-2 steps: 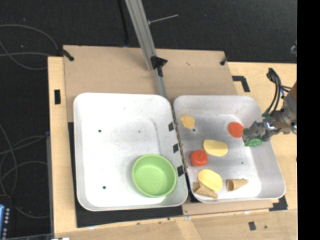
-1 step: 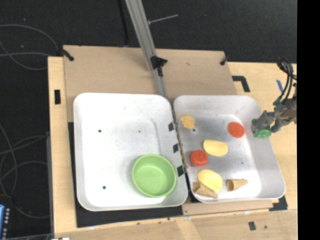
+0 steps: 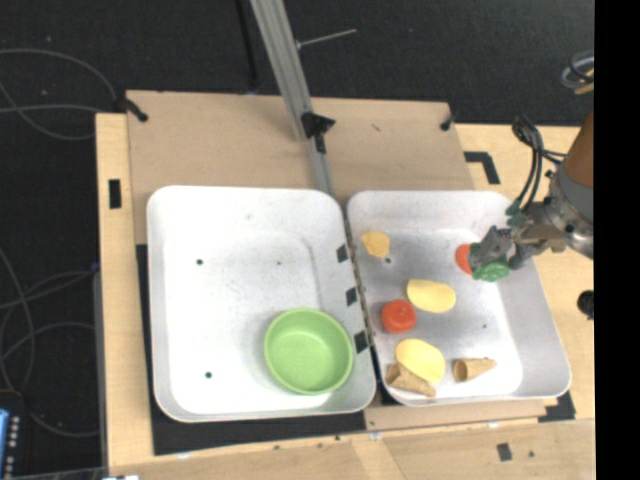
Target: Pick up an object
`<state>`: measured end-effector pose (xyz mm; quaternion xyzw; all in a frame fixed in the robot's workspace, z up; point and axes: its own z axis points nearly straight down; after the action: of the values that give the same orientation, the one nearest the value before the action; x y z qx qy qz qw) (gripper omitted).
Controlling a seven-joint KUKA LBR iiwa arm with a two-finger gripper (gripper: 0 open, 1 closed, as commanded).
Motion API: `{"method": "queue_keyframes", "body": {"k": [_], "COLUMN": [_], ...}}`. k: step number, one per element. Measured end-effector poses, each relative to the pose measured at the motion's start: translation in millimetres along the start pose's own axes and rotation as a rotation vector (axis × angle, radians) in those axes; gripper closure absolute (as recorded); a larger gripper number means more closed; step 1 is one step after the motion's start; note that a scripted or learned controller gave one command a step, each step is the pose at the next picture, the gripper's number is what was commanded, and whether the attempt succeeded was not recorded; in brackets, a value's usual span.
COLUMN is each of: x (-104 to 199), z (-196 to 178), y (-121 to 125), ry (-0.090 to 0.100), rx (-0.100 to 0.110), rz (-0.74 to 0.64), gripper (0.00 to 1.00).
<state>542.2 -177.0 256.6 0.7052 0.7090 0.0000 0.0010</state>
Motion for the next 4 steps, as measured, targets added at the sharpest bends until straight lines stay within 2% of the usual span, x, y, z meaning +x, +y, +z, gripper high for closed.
{"method": "queue_keyframes", "body": {"k": [2,4], "x": [106,207], "z": [-11,9], "y": [12,16], "ry": [0.003,0.001], "rx": [0.0,0.003], "rz": [-0.003,0.0], "gripper": [1.0,1.0]}}
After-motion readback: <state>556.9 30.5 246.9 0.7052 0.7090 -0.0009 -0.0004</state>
